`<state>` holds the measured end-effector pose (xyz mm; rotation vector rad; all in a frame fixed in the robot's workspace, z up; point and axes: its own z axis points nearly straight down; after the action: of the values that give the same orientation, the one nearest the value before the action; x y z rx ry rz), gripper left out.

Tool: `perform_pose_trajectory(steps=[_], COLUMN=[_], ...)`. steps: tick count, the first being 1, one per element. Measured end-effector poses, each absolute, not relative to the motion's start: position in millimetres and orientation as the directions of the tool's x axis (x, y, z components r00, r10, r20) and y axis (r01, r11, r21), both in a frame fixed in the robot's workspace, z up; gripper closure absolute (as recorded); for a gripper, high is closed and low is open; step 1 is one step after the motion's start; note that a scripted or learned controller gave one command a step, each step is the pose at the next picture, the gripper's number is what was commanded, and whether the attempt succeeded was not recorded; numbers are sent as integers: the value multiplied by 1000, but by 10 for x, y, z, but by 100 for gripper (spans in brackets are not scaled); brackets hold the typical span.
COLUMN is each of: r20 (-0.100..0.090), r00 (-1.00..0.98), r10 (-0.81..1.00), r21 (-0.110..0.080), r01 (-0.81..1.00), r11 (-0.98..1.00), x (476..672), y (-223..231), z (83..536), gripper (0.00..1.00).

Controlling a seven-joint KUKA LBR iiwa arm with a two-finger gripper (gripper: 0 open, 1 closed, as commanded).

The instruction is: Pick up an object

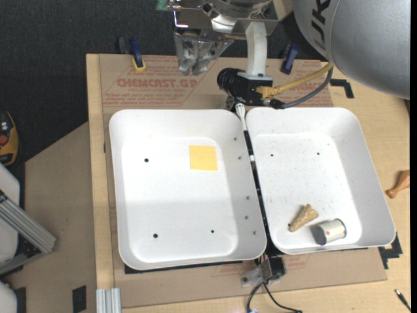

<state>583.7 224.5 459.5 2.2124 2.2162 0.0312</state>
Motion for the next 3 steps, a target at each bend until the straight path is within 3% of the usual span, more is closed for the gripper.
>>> perform_pose_trajectory(steps=[1,2,3], r20=[-5,-2,10], r00=[1,1,-3], r10=[1000,1000,1000], r21=[-14,-9,19], r01=[1000,1000,1000], r11=[-1,-1,3], x=[5817,5370,5150], y=[2243,2243,2246], z=[3123,2742,4766], gripper=[100,100,100])
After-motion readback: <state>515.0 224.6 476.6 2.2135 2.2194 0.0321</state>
